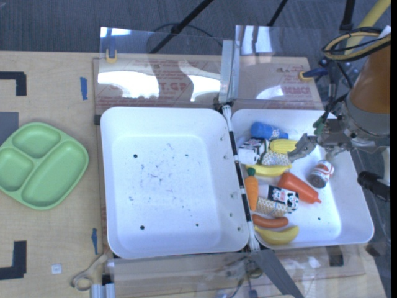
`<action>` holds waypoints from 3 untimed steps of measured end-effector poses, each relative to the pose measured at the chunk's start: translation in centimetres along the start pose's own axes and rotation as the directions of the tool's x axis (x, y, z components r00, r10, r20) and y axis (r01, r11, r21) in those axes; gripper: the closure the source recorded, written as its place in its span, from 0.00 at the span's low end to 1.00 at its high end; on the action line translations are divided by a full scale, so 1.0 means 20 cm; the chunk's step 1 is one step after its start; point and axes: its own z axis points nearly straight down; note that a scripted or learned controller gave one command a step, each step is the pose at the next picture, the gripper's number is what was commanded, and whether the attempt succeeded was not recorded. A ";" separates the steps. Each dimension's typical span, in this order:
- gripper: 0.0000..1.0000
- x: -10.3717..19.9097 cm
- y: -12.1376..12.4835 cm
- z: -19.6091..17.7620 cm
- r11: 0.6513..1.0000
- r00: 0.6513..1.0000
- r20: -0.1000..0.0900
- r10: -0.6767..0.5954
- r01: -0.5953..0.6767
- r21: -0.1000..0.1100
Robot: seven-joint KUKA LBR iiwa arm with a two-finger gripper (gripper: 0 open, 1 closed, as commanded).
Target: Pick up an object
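Both bins are white; the left bin (167,166) bears faint blue scribbles and dark dots. In the right bin (353,222), a blue toy (263,130) lies at twelve o'clock, a yellow banana (277,234) at six, a grey-and-red can (319,174) at three, and an orange carrot (299,187) mid-bin by a black-and-white cow-patched box (284,197). My pincer (304,148) is grey. At the bench's nine o'clock, the plate (43,165) is green.
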 end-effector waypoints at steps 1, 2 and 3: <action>0.00 0.03 0.35 0.12 1.000 1.000 0.001 -0.001 0.001 -0.002; 0.00 -0.07 0.57 0.59 0.995 0.995 0.001 -0.097 0.097 -0.001; 0.00 -0.13 0.48 0.68 0.952 0.952 0.007 -0.305 0.305 -0.023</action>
